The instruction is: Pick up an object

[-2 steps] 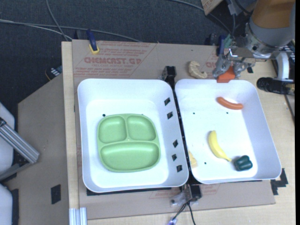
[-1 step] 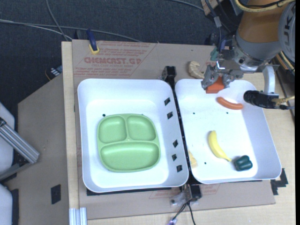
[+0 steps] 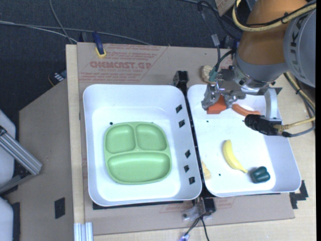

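– What writing is seen?
– "CHEMCAST GP" is printed in red on the brown board [image 3: 120,63] behind the left bin [image 3: 93,134].
– And the pincer [image 3: 219,97]?
– It is seen over the right bin [image 3: 281,179], at an orange block [image 3: 216,108]; its state cannot be told. The banana [image 3: 231,156] lies near the front edge.

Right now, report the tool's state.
Tool: low over the right bin, against an orange object; open or closed cannot be told.

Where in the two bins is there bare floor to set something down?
Right bin: bare patch left of the banana, below the gripper. Left bin: bare strip above the green divided tray. Crowded: the right bin's top, around the gripper and orange piece.
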Available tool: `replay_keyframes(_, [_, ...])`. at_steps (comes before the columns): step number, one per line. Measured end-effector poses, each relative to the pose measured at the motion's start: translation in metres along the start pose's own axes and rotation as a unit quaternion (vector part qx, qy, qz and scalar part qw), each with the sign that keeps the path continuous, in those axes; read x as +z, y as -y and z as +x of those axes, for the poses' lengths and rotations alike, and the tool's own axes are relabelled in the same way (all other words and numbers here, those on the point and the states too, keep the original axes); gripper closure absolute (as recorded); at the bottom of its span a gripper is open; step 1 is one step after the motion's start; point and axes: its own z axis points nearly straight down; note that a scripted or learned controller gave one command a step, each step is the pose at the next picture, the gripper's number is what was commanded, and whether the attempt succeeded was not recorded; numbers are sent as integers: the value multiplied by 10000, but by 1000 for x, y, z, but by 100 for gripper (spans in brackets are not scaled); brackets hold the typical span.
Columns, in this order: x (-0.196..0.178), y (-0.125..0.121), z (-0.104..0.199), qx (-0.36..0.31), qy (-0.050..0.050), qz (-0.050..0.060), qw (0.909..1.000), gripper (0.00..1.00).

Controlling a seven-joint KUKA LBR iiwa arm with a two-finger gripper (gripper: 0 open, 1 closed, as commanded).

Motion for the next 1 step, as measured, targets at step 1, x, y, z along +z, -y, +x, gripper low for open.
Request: replay_keyframes(1, [22,23,46,0,2,3,10000,100])
